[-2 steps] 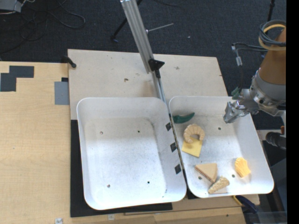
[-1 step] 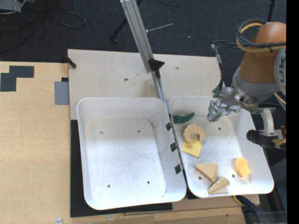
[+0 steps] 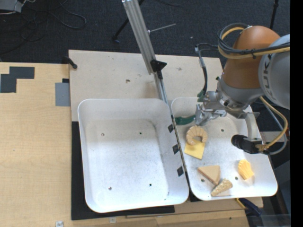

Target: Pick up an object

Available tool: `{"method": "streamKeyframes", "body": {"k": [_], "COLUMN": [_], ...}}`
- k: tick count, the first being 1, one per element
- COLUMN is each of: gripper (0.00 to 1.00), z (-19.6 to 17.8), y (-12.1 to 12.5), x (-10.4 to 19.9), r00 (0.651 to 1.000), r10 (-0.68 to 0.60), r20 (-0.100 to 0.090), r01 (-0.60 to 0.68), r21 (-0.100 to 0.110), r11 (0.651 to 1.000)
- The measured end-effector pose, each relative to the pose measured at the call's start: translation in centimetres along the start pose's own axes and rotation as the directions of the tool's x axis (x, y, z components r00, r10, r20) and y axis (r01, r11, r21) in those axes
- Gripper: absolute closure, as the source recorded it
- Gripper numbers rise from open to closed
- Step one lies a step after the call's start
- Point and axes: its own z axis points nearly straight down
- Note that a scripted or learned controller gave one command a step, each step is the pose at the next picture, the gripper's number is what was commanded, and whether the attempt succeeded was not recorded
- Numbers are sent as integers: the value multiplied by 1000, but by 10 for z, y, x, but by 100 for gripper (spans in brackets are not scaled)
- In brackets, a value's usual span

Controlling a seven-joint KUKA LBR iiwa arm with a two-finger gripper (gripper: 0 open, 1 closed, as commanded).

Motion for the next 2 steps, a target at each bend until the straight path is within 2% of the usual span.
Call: {"method": "streamKeyframes", "body": {"k": [2], "gripper": [100], "z": [6], "y": [-12], "x": [107], "r00": [1000], "r10": [-1], "r20": [0], "r01": [1], "r21": [1], "r11": [1000]}}
